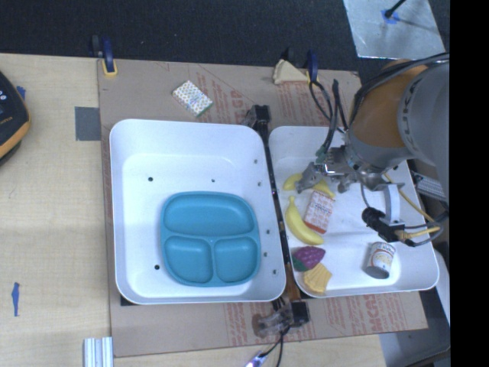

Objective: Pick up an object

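My gripper (327, 176) hangs low over the right bin (405, 281), near its upper middle. Its metal fingers (309, 178) point left and down, just above a small white packet with a red label (318, 211). A yellow banana (300, 226) lies left of that packet. A second yellow piece (293, 181) peeks out beside the fingertips. Below the banana sit a purple toy fruit (308, 258) and a yellow-orange wedge (318, 279). A small tin can (379, 259) stands at the bin's lower right. I see nothing between the fingers.
The left bin (134, 151) holds a blue divided plate (210, 238). Black cables (386, 226) trail from the wrist over the right bin. A patterned card (192, 97) and a tan scrap (289, 72) lie on the cardboard behind the bins.
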You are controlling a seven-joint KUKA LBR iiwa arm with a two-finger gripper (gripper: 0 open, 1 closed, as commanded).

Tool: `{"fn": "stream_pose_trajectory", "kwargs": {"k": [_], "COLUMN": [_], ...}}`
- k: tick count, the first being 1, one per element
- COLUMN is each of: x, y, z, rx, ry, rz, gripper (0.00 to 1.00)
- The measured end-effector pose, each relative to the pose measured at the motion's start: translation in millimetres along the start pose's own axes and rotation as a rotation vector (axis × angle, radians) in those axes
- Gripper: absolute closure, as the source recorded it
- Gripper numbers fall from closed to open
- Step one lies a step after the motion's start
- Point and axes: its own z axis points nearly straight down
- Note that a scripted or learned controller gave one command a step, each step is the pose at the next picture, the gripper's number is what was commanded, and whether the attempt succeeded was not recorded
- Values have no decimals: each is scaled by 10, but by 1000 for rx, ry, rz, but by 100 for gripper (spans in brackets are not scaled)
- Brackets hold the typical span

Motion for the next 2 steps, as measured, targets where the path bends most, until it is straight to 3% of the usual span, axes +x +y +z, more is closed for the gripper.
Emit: {"fn": "stream_pose_trajectory", "kwargs": {"k": [1, 2], "x": [67, 29], "y": [-563, 45], "z": [129, 118], "rx": [-1, -3], "ry": [0, 1], "rz": [1, 3], "gripper": [0, 0]}}
